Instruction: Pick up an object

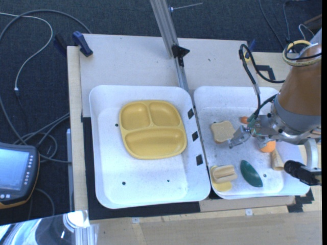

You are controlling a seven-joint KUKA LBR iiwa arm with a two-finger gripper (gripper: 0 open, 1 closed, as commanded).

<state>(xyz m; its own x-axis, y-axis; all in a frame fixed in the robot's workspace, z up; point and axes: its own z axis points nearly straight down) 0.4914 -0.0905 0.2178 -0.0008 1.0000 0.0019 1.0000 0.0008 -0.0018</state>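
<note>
Two white bins are sitting side by side on a pale bench (127, 60) above dark carpet with loose cables. The left bin (102, 152) is holding a yellow divided plate (152, 128). The gripper (239, 137) is hanging low over the right bin (225, 98), just beside a tan bread slice (222, 131); how far its fingers are parted I cannot tell. A green leaf-shaped piece (251, 173) and a yellow block (223, 174) are lying nearer.

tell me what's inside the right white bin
The right white bin holds a tan bread slice, a tan-and-yellow sandwich piece, a dark green leaf-shaped item and an orange piece. The arm covers its right part.
</note>
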